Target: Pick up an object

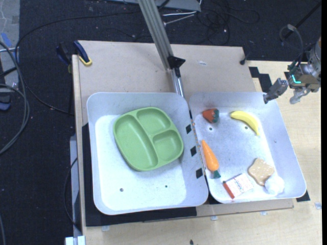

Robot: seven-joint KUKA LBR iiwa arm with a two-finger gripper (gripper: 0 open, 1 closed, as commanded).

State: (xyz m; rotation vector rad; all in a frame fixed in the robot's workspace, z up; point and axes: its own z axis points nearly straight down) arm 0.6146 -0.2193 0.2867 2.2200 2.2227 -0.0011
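Here the end effector (284, 92) hangs open and holds nothing, just past the right bin's (286, 137) upper right corner. Inside that bin lie a banana (245, 121), strawberry (210, 115), carrot (209, 157), bread (260, 171) and small box (238, 186). A green plate (148, 138) sits in the left bin (102, 188).

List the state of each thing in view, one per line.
Gripper: above the right bin's far corner, holding nothing.
Green plate: flat in the left bin.
Banana: lying loose, right bin.
Carrot: lying by the divider.
Strawberry: loose.
Bread: loose.
Red box: lying flat.
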